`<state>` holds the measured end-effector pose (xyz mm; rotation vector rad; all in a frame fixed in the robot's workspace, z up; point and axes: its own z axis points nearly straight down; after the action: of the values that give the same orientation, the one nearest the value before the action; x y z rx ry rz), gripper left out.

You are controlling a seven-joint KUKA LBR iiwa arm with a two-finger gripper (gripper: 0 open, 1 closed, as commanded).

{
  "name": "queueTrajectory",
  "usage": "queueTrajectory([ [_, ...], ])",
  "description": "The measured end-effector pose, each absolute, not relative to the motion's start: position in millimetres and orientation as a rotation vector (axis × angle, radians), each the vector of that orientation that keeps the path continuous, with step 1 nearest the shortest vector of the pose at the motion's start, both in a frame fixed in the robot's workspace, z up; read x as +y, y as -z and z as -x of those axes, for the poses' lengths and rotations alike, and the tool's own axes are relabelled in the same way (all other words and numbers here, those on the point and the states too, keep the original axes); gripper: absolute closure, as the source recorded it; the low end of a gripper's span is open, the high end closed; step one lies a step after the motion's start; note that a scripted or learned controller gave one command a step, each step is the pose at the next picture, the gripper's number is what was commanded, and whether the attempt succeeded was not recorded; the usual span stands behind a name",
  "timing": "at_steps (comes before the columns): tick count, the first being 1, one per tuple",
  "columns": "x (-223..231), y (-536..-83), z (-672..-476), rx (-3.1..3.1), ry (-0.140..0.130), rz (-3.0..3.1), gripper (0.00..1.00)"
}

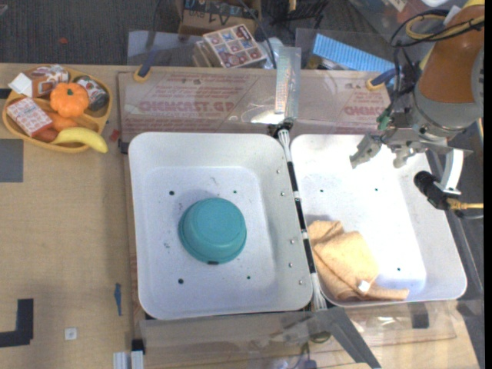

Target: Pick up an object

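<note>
Teal bowl (213, 230) left bin, tan cloth (347, 261) right bin, tool (382, 151) above

1. A robotics lab is indicated by a wooden bench (61, 244) on which two white bins (154, 160) are mounted
2. Cables (430, 21) and stacked boxes (231, 44) are seen behind
3. Toy fruit is kept in a bowl (15, 121)

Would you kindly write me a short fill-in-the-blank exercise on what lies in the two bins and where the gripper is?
1. The teal bowl lies upside down in the ____ bin.
2. The tan cloth lies in the right bin, against its ____ wall.
3. The gripper hovers above the ____ bin.

Missing words: left; left; right
</note>
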<state>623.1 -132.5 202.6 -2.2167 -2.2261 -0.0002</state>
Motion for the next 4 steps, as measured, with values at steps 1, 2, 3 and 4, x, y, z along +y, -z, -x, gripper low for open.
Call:
queueTrajectory([
  [1, -127.0, -180.0, -563.9, -2.364, 0.0, 2.068, 0.0],
  [2, -100.4, -91.6, -514.2, -2.366, 0.012, 2.08, 0.0],
  [3, -100.1, -91.0, -484.8, -2.336, 0.018, 2.12, 0.0],
  [4, -173.3, -103.0, -497.6, -1.93, 0.001, 2.482, 0.0],
])
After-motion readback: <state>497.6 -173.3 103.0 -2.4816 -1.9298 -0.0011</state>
